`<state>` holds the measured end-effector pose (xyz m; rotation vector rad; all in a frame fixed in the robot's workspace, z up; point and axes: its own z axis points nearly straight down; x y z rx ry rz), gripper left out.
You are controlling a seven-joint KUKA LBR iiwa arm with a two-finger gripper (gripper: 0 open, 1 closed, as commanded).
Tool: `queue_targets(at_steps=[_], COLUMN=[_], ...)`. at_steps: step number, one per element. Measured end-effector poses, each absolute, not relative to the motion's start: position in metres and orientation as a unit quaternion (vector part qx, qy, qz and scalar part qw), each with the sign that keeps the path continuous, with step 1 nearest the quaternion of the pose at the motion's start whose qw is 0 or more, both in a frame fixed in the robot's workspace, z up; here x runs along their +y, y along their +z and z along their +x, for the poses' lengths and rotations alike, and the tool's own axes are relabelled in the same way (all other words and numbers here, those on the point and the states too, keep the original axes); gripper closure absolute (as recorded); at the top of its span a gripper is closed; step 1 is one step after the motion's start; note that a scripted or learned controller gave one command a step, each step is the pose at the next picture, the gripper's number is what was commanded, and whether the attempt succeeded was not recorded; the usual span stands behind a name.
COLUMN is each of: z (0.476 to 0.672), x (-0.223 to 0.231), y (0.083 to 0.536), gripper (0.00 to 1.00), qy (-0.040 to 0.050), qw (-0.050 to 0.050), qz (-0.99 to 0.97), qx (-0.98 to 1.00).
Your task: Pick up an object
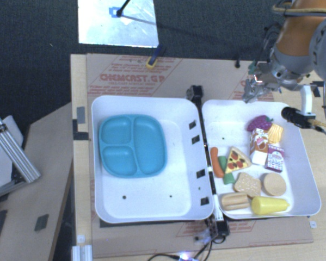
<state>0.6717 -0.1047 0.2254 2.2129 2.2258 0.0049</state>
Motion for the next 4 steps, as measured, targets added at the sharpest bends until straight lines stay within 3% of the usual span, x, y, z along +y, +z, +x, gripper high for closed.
queue_targets(at_steps=[1,4], z=[0.637,0.640], x=[-0.066,-0.072], y=[0.225,0.225], gripper=[1.00,1.00], qy=[0.0006,0.0006], qw=[0.000,0.001], qz=[0.704,0.706], qx=[0.710,0.708])
